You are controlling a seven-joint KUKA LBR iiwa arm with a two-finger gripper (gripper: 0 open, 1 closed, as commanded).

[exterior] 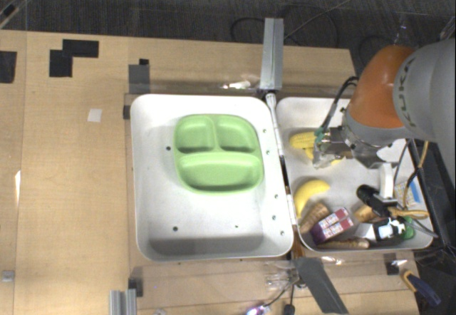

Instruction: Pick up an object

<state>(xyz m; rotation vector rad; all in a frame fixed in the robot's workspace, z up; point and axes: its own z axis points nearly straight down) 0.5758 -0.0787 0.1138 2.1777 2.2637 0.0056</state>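
Where left bin [149,185] holds green tray [216,152] — right bin [299,110], banana [308,193].

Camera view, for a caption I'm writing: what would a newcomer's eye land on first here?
First the green divided tray, lying alone in the left bin. Next the big grey arm with its orange band, reaching from the right over the right bin, its gripper low beside a corn cob. Below lie a yellow lemon and a clutter of small items.
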